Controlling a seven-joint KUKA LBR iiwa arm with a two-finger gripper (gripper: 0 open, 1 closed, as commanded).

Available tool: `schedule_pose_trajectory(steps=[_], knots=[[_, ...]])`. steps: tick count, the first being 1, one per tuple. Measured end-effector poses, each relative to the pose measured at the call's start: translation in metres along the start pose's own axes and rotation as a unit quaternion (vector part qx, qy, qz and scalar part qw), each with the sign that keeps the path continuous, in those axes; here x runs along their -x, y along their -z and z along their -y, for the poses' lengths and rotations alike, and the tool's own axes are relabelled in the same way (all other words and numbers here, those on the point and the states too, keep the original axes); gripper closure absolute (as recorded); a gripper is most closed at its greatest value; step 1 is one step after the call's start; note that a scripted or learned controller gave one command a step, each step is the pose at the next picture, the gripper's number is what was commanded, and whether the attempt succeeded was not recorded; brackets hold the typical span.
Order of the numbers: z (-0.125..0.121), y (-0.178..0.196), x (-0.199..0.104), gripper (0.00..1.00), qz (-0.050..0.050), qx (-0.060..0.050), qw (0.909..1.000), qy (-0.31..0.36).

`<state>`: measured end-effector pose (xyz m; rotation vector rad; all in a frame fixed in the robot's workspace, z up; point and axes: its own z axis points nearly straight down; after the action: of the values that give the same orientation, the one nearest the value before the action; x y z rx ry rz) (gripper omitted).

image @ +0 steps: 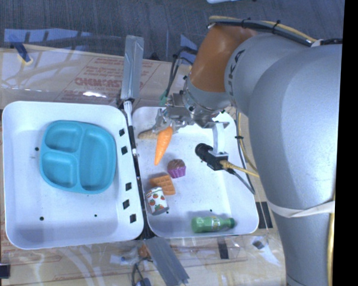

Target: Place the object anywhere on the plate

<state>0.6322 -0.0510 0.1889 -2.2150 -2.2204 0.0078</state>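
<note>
A blue divided plate lies in the left white bin. An orange toy carrot lies or hangs at the back left of the right bin, its thick end pointing up toward my gripper. The gripper sits directly over that end, close to it or touching it. Whether it has hold of the carrot I cannot tell. A small tan piece shows just left of the carrot's top.
In the right bin there are also a purple cupcake, an orange waffle-like piece, a patterned can and a green bottle on its side. A black part with a cable hangs right of the carrot. The divider separates the bins.
</note>
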Motion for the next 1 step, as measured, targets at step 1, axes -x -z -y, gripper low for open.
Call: schedule_pose_trajectory(steps=[1], knots=[[-0.0194,0.0239,-0.0936,1.0,0.0,0.001,0.9974,0.072]])
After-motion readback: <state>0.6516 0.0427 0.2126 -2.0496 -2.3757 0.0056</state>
